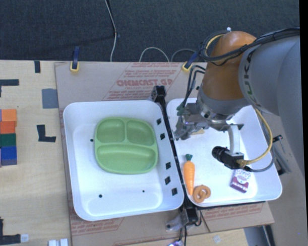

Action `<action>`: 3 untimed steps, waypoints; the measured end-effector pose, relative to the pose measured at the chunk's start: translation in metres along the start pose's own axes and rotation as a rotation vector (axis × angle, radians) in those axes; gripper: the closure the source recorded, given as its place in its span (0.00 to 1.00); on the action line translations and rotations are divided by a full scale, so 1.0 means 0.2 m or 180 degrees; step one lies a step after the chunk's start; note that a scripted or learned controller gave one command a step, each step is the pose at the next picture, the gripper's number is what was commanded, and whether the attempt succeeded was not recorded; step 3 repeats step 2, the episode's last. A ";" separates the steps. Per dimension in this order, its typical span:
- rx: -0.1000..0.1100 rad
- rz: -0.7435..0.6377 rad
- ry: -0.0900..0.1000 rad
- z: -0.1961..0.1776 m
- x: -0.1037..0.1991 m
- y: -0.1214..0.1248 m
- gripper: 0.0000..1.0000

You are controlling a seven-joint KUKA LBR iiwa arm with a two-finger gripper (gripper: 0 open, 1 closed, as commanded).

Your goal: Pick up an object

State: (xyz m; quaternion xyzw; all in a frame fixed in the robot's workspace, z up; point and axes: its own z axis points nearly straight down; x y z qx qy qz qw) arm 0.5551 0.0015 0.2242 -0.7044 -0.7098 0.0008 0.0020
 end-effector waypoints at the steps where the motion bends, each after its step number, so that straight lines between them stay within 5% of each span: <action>1: 0.0002 0.0000 -0.0002 -0.03 0.24 -0.04 1.00; 2: 0.0010 0.0002 -0.0004 0.00 0.49 -0.11 1.00; 3: 0.0010 0.0002 -0.0004 0.00 0.49 -0.11 1.00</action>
